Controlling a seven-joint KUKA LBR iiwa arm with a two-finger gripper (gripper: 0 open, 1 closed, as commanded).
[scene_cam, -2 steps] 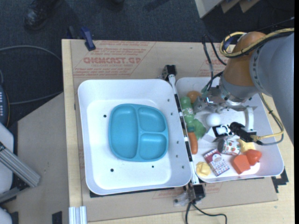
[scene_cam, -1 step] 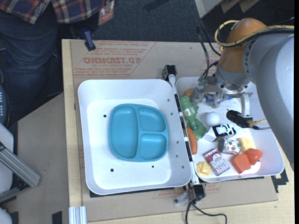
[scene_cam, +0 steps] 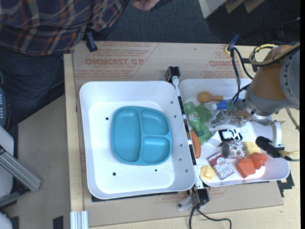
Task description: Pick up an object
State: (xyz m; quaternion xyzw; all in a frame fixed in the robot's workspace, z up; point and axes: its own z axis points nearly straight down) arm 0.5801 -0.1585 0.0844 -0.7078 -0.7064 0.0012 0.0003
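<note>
Two white bins (scene_cam: 90, 128), one blue divided plate (scene_cam: 141, 134), roughly ten small cluttered items (scene_cam: 228, 151).

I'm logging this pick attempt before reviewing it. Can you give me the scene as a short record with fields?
left bin: holds a blue divided plate, lying flat
right bin: crowded with small items, among them an orange carrot, a green packet, a small can, a red block
arm: reaches in from the right, over the right bin
gripper: low among the items near the bin's far side
grasp: cannot tell
person: plaid shirt, standing at the bench's far left
</note>
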